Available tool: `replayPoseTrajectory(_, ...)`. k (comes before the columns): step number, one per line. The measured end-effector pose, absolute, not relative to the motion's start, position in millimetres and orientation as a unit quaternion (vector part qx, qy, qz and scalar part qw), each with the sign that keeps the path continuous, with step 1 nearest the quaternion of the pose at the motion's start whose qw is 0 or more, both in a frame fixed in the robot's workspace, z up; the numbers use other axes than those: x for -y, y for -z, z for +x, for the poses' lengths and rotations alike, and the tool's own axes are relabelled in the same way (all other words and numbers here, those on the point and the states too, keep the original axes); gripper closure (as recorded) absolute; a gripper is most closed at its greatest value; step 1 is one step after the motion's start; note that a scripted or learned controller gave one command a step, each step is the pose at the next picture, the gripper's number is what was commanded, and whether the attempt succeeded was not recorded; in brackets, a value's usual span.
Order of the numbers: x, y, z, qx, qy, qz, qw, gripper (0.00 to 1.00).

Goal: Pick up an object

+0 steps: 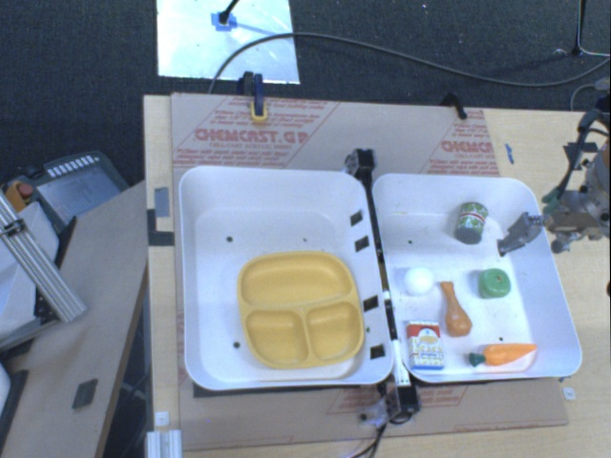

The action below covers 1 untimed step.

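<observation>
1. In the camera view we see two white bins side by side on the bench: the left bin (205, 208) and the right bin (420, 203).
2. A yellow divided plate (300, 307) lies in the near half of the left bin, with one long compartment on its far side and two smaller ones on its near side.
3. In the right bin we count six things. A small can (471, 222) with a green label stands in the far part, toward the right.
4. A white ball (418, 280) rests near the middle, close to the left wall, and a brown drumstick-shaped toy (453, 309) lies just to its right, running near to far.
5. A green round object (495, 282) sits toward the right wall, apart from the can.
6. A small red and white carton (426, 344) stands at the near left corner, and an orange carrot (506, 355) lies along the near wall to its right.
7. The gripper (523, 232) hangs over the right bin's right side, between the can and the green round object, touching neither; nothing sits between its fingers, and we cannot tell how they are set.
</observation>
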<state>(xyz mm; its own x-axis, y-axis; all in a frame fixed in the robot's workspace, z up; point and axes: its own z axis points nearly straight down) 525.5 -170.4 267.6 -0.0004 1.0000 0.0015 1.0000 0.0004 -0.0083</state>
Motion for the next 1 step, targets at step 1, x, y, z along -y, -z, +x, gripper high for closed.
replayPoseTrajectory(1, 170.0, -273.0, 527.5, 0.708, 0.0004, -0.706, -0.001, 0.0)
